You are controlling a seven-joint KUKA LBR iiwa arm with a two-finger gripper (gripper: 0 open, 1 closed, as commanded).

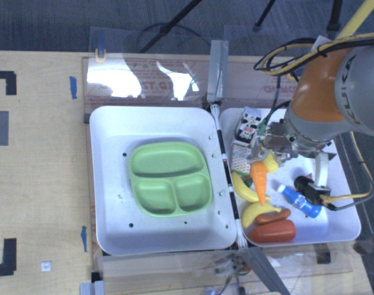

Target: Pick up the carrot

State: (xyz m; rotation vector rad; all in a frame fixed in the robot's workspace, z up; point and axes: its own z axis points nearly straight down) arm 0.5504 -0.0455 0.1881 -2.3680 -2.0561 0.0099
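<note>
The carrot (259, 180) is an orange cone in the right bin (344, 226), with its wide end toward the back and its tip toward the front. It lies against a yellow banana (244, 188). My gripper (267, 152) is just behind and above the carrot's wide end, reaching in from the right under the orange-banded wrist. The view does not show whether the gripper touches the carrot.
The right bin also holds a second yellow banana (261, 211), a red sausage (273, 228), a blue item (301, 201), a black-and-white carton (250, 125) and a patterned packet (238, 158). The left bin (107, 183) holds a green divided plate (170, 178).
</note>
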